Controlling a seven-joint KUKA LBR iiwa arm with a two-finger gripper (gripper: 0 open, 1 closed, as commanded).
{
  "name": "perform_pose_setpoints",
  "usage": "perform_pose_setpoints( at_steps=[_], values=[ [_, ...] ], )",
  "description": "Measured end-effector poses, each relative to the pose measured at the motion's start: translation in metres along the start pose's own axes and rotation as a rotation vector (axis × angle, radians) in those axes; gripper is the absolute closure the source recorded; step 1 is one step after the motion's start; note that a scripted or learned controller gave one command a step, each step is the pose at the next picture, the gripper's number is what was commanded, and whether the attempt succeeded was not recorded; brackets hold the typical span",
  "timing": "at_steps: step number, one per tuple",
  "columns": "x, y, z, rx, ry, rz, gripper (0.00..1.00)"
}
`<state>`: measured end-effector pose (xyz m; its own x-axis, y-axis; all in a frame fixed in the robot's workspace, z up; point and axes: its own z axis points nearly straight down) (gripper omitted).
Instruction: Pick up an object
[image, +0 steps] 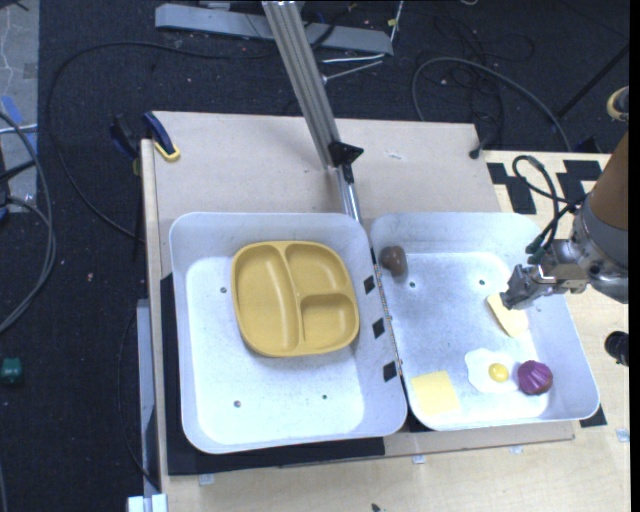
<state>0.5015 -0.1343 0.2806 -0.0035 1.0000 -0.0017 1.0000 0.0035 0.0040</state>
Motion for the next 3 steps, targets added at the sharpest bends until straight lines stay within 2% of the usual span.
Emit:
perform_pose_setpoints(
  at_steps=[1, 2, 3],
  values=[
    [0.047, 0.004, 0.017, 0.005, 0.002, -0.003, 1.00],
    [0.102, 0.002, 0.020, 0.005, 0.003, -0.005, 1.00],
    [0.155, 0.014, 0.016, 0.003, 0.002, -0.005, 1.00]
  ],
)
